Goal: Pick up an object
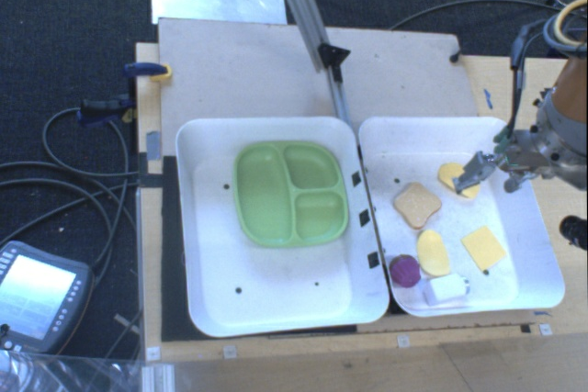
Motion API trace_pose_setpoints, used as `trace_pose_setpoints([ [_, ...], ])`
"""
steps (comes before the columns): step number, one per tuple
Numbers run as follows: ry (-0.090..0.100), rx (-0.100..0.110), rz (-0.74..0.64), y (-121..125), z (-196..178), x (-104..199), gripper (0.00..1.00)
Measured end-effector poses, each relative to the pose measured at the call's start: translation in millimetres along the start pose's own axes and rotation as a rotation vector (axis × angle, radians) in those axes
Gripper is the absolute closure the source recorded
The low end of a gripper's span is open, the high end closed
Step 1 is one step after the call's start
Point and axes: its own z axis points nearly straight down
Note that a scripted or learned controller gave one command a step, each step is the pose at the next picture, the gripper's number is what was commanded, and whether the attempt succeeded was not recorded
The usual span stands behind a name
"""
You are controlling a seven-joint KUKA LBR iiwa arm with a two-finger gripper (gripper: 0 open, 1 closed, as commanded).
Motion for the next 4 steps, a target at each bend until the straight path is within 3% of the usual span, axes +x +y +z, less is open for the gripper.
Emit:
trace_pose_setpoints([
  [1,0.000,-0.001,0.001,0,0,0,0.00],
  [4,0.001,0.006,0.005,-10,144,-11,0.00],
])
